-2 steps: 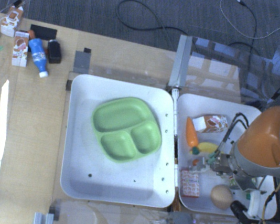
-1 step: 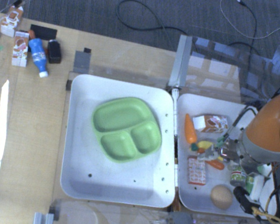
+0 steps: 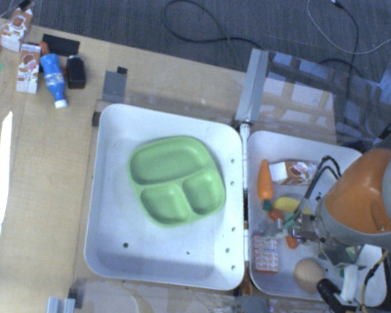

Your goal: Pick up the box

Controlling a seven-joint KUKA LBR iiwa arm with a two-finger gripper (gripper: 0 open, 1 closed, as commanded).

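The arm (image 3: 370, 200), its orange band bulking over the right bin (image 3: 248, 198) at the frame's right, rises nearest the camera and hides most of the hand (image 3: 300, 233), so I cannot tell how the hand is set. The box (image 3: 265, 253), small, flat and pinkish, lies on the bin floor at lower centre-right. It sits just below-left of the hand, probably with its long axis running up-down in the frame.
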